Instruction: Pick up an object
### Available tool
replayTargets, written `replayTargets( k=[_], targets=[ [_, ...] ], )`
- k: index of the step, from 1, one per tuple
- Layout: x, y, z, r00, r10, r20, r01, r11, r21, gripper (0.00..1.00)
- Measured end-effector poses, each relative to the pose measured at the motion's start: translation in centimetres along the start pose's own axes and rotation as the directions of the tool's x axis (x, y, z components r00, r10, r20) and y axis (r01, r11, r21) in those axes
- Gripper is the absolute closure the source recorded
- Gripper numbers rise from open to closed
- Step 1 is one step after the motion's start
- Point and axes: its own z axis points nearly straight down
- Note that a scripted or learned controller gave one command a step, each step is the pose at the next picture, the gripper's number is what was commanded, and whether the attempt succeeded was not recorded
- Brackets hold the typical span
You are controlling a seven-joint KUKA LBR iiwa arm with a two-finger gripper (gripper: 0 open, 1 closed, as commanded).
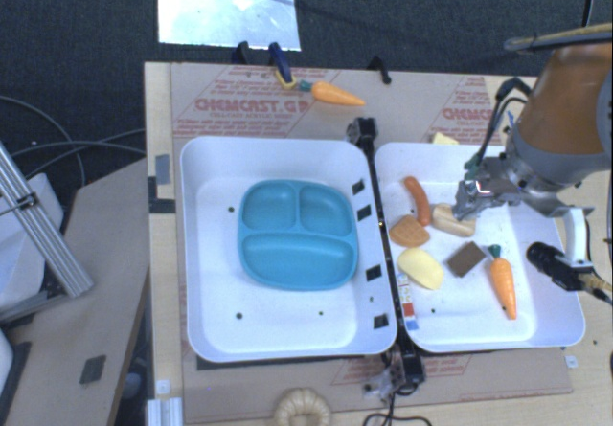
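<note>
A: We log the right white bin first. Item one: a pale beige, loaf-shaped toy piece, lying near the bin's middle with its long axis running roughly left to right.

B: We log the hand directly over that piece's right end, hanging from the grey arm with the orange band that comes in from the right. Touching or just above, we cannot tell. Whether it is wide or narrow, we cannot tell either; the metal parts blur together.

A: Item two: a slim orange-red toy sausage, just left of the hand, tilted. Item three: a tan, rounded toy slice, touching the beige piece's left end.

B: Item four: a yellow, potato-shaped toy, nearer the front. Item five: a small brown block, just beside it. Item six: an orange toy carrot with a green top, pointing toward the front edge.

A: The left white bin holds a blue plastic divided plate. A second orange carrot lies on the tabletop behind the bins.

B: Our judgement: the beige piece is the nearest candidate, lying below and slightly left of the hand. We judge a grasp across its short width would suit best, though the tan slice crowds its left end.
</note>
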Motion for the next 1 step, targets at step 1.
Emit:
replayTargets(
  k=[1],
  targets=[
    [0.6, -0.3, 0.59, 1.0, -0.003, 0.001, 0.003, 1.0, -0.001, 1.0]
  ],
)
